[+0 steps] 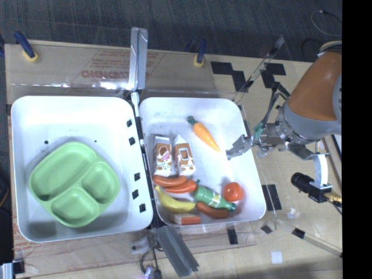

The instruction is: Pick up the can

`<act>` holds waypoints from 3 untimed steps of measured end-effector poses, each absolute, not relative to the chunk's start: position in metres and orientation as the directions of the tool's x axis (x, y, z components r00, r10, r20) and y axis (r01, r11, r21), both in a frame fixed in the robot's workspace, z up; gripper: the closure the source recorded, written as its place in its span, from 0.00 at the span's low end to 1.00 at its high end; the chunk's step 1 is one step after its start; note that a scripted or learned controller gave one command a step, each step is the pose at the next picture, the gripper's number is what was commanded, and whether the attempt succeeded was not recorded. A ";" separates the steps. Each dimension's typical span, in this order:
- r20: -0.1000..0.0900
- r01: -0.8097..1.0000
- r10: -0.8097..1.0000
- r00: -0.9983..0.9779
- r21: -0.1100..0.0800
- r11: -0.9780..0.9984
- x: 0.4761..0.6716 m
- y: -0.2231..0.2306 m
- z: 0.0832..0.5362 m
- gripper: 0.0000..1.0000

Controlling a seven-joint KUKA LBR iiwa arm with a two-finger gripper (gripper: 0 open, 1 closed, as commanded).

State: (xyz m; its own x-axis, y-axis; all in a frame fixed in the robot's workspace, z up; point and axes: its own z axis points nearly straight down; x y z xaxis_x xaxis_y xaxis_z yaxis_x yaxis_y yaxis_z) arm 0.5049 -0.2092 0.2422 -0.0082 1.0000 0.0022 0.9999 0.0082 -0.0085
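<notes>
I am reading the right bin from its near edge: a banana, green bottle and tomato are crowding it. Farther in, two white-and-orange containers are lying side by side near the left wall; I am taking one for the can, unconfirmed. The claw is hovering at the right rim, and I cannot tell whether it is open or closed. Packed neighbours are risking a wrong or glancing grasp. Beyond, the tan surface is carrying blue clamps; dark floor is lying behind.

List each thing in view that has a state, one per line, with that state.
green plate: right way up, in left bin
carrot: lying in right bin
green bottle: on its side
two cartons: lying side by side
gripper: over the right bin's right edge
</notes>
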 end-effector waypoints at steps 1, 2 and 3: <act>0.002 0.982 0.982 0.187 0.003 -0.187 0.515 -0.137 0.117 0.00; 0.008 0.953 0.953 0.303 0.019 -0.303 0.583 -0.141 0.105 0.00; 0.014 0.888 0.888 0.460 0.021 -0.460 0.605 -0.194 0.106 0.00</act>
State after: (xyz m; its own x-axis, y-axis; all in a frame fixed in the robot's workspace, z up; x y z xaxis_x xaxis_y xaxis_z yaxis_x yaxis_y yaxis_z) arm 0.6050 -0.1939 0.1059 0.4601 0.8878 0.0144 0.8875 -0.4603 0.0206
